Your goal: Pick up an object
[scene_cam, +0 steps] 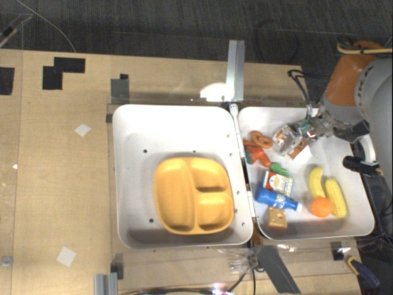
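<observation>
Right bin (pixel 362 223): fingers (pixel 305 134) near the back wall, grasp state indiscernible; yellow divided tray (pixel 193 194) lies in the left bin (pixel 132 165)

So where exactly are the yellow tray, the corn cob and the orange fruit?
yellow tray (pixel 193 195): camera view, on the ridge between its compartments.
corn cob (pixel 335 196): camera view, middle of the cob.
orange fruit (pixel 321 207): camera view, centre of its round top.
</observation>
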{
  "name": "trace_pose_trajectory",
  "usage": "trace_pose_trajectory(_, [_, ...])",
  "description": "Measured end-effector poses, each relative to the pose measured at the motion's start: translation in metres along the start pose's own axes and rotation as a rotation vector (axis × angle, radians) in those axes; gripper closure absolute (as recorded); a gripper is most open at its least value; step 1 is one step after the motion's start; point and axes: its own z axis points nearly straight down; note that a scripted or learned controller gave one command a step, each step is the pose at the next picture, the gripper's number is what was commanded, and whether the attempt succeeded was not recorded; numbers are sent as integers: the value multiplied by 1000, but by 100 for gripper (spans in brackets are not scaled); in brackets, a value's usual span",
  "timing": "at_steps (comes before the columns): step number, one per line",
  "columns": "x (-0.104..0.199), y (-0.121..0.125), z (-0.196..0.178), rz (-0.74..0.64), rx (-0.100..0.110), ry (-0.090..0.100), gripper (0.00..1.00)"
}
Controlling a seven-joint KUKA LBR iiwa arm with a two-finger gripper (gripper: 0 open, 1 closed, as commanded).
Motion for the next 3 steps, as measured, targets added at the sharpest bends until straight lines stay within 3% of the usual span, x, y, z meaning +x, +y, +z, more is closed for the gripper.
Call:
trace_pose_trajectory(1, [1, 0, -10, -8, 5, 0, 100])
trace_pose_trajectory(2, [28, 9, -3, 93, -6, -1, 100])
trace_pose_trajectory(3, [90, 49, -103, 370, -53, -5, 100])
